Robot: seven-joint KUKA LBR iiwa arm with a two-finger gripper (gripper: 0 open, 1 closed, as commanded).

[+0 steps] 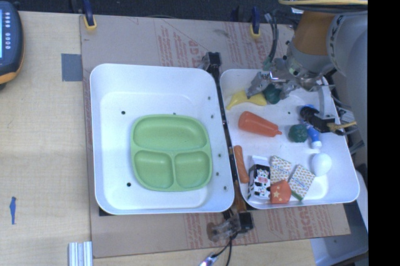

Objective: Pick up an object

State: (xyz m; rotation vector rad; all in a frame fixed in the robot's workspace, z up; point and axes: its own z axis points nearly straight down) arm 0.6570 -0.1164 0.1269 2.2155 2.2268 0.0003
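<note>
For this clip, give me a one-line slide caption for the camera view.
Gripper low in the right bin at a dark green toy beside the carrot; green tray in the left bin.

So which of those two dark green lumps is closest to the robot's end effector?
The dark green lump at the far end of the right bin, right at the end effector. The other green lump lies nearer the bin's middle, beside the orange carrot.
</note>
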